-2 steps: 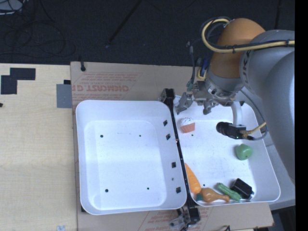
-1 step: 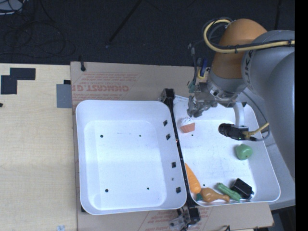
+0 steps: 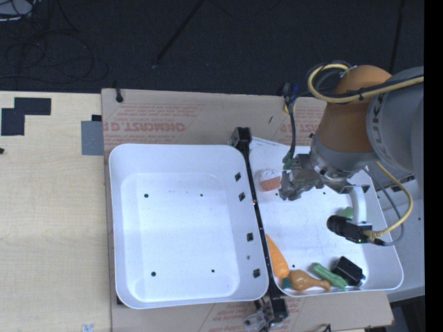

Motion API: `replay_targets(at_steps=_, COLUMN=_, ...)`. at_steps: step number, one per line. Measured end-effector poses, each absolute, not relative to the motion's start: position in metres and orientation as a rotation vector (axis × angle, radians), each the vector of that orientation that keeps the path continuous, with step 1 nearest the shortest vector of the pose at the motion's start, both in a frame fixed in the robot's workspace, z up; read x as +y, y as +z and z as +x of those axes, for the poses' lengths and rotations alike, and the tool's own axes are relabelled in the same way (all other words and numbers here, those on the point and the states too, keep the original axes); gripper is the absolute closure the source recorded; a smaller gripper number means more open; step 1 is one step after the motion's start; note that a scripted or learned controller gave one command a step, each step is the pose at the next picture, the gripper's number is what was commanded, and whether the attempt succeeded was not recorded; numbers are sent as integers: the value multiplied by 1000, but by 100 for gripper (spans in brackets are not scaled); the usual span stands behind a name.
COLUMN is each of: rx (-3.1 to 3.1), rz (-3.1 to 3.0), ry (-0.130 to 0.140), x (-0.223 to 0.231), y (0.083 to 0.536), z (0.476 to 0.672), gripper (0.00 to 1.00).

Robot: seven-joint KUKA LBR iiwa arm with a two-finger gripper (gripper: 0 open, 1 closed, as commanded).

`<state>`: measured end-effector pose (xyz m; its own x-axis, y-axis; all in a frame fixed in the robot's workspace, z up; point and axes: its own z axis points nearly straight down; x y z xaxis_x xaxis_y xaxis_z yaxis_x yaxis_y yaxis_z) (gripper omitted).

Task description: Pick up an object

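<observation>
Gripper [image 3: 292, 185] hung over the right bin's [image 3: 387, 272] far-left corner; finger state indeterminate. A pinkish object [image 3: 269, 182] lay just left, touching nothing visibly.

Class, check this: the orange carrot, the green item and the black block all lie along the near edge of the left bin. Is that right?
Not quite. In the camera view the orange carrot, the green item and the black block lie along the near edge of the right bin, not the left one.
</observation>
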<state>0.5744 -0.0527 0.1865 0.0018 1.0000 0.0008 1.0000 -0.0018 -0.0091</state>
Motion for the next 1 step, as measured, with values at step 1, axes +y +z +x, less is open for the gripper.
replay_targets(at_steps=1, rx=-2223, rz=-2217, ry=3, x=-9, y=187, z=588, gripper=100)
